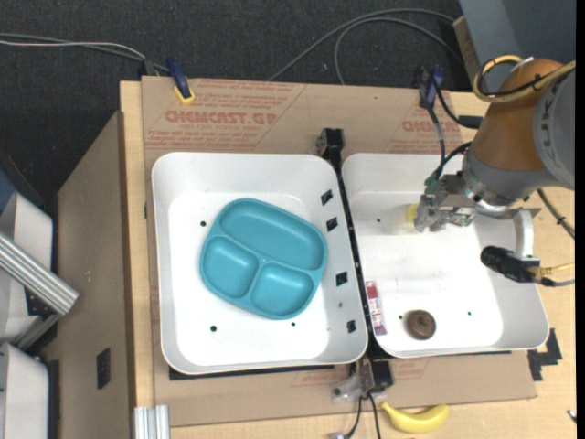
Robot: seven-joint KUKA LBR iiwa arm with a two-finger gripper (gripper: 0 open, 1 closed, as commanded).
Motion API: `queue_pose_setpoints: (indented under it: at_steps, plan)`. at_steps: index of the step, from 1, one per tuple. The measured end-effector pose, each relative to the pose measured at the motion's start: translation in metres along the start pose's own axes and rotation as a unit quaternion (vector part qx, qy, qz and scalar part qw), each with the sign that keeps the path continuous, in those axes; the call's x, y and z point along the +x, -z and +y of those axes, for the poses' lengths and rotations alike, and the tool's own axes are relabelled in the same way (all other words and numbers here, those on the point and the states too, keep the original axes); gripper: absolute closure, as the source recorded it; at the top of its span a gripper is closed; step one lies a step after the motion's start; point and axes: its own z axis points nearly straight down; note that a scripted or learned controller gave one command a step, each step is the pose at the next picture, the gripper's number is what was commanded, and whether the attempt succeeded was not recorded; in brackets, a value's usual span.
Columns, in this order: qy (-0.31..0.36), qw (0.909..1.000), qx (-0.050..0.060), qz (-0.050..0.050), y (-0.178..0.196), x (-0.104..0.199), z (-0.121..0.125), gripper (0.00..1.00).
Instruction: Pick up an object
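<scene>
Camera view: my gripper (437, 216) is hanging low in the right bin (512, 323), near its far wall; finger state unclear, cannot tell. Small yellow object (413, 214) is lying just beside it. Brown round object (420, 324) is sitting near the bin's front wall.

Robotics lab: clamped bench (228, 108), loose cables (384, 26).

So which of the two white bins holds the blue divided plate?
The left bin holds the blue divided plate. The right bin, where the gripper is, has a small brown round object instead.
</scene>
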Motion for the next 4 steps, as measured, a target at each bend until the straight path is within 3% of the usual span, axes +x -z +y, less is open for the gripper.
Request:
queue_pose_setpoints:
  at_steps: [2, 4]
  plan:
    - [0.000, 1.0000, -0.001, 0.000, 0.117, -0.004, -0.001, 1.00]
    - [0.002, 1.0000, 0.004, 0.002, 0.101, 0.106, -0.019, 1.00]
